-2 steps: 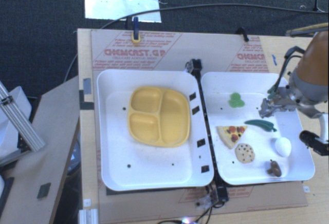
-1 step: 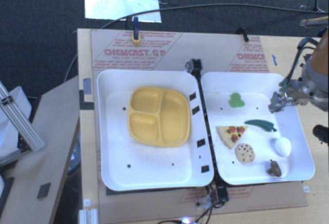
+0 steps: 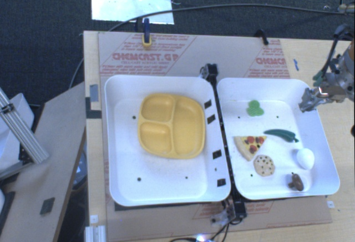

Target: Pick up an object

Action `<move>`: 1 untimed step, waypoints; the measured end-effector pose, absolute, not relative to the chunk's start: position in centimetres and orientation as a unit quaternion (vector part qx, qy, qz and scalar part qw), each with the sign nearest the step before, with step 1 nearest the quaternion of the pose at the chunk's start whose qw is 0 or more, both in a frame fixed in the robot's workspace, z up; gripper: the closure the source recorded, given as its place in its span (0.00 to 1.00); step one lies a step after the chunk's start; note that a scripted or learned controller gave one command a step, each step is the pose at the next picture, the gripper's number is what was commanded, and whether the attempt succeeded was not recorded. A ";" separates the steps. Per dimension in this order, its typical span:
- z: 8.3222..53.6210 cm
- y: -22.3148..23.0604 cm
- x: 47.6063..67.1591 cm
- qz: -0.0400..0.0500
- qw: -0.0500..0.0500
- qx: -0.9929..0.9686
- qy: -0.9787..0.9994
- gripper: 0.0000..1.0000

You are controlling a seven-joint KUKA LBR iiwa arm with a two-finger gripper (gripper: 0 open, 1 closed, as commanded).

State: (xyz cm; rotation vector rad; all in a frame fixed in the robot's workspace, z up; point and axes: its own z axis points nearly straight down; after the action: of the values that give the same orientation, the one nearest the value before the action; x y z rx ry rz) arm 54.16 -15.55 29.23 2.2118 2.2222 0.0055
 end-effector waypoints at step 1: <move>28.9 -10.7 55.4 0.001 0.001 0.704 0.710 1.00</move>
State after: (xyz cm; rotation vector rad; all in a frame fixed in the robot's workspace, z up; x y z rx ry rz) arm 55.38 -10.74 28.91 2.2100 2.2296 0.0040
